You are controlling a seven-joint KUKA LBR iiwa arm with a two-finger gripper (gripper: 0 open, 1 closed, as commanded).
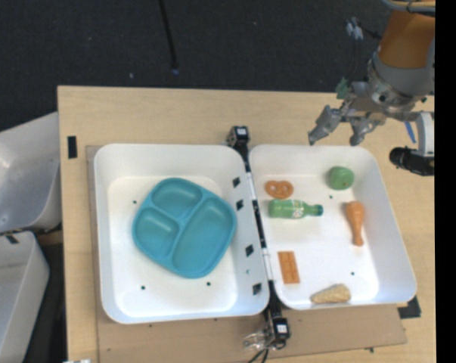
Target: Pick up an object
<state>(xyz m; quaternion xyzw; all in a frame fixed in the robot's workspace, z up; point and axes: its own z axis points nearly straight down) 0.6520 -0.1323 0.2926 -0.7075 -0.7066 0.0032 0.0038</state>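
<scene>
The jaws look spread apart, holding nothing, I think. The gripper (338, 133) hangs over the back edge of the right bin (390, 274), near a green ball (340, 177).

Orange-banded arm (406, 36), seemingly grey claw (340, 133)

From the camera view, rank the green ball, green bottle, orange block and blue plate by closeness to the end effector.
1. Green ball, right bin's far side, nearest the end effector.
2. Green bottle, right bin's middle.
3. Orange block, right bin's near part.
4. Blue plate, left bin.
</scene>
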